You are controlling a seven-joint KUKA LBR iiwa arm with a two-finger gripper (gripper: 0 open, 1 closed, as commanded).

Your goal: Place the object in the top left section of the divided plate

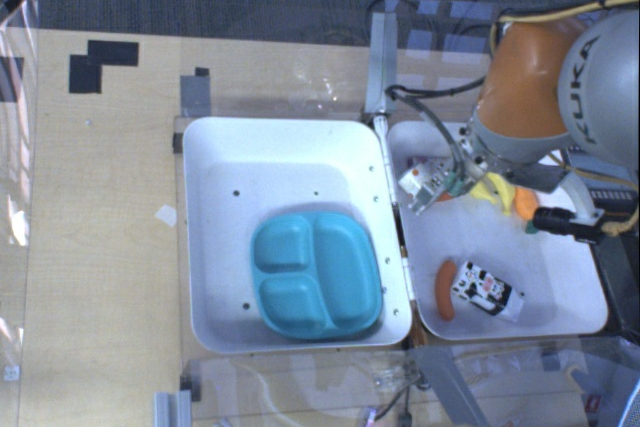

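Observation:
A light blue divided plate [315, 275] lies in the left white bin [230, 165], toward its near right corner. It has two small sections on the left and one large section on the right, and nothing lies in any of them. My gripper [428, 185] hangs over the upper left part of the right bin [560, 315], close to the wall between the bins. A small green and yellow piece [462, 183] shows just behind it. The orange-banded wrist [530, 80] hides the bin's far side.
In the right bin lie an orange sausage-shaped toy [444, 289], a black-and-white patterned carton [484, 290], a yellow banana-like piece [497, 191] and an orange piece [526, 204]. A metal post [380, 65] stands behind the wall between the bins. A cable [425, 100] loops above the gripper.

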